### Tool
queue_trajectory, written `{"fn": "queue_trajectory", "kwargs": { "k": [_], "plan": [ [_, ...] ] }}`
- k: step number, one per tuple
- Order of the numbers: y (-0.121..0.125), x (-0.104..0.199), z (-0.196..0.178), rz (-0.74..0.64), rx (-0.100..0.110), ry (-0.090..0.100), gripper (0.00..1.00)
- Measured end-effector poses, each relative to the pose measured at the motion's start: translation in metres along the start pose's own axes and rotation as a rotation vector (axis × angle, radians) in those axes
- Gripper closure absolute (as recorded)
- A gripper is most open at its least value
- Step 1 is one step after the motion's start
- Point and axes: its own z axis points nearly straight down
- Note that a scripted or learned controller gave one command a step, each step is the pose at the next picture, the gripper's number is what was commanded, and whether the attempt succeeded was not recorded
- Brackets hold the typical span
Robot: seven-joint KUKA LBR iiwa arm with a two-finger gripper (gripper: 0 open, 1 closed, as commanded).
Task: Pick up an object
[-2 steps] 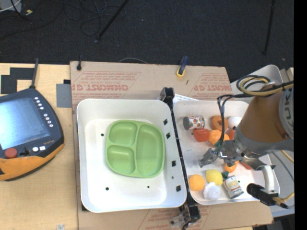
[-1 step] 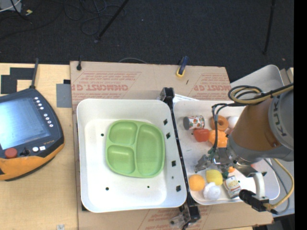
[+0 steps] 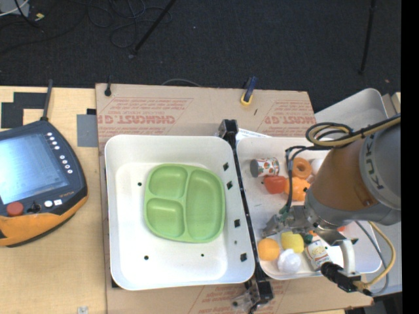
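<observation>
Far left of the claw [image 3: 286, 220], a green 3-compartment plastic plate [image 3: 184, 203] lies in the left white bin [image 3: 124, 175]. The claw hangs low in the right white bin [image 3: 373, 261], just above an orange ball [image 3: 268, 249] and yellow lemon-shaped toy [image 3: 292, 243]; I cannot tell whether it is open or gripping.

This is a robotics lab. A teach pendant [image 3: 36, 175] with a screen lies at the table's left edge, cables [image 3: 98, 8] trail over the dark floor beyond its far edge, and cardboard sheets [image 3: 196, 113] underlie two white bins [image 3: 124, 175].
</observation>
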Motion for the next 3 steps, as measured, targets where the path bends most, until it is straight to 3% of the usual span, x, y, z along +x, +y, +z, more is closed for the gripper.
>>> {"fn": "queue_trajectory", "kwargs": {
  "k": [1,3],
  "plan": [
    [0.000,-0.003,-0.012,0.009,-0.002,0.000,1.00],
    [0.004,-0.003,-0.096,0.001,-0.007,-0.002,1.00]
  ]
}}
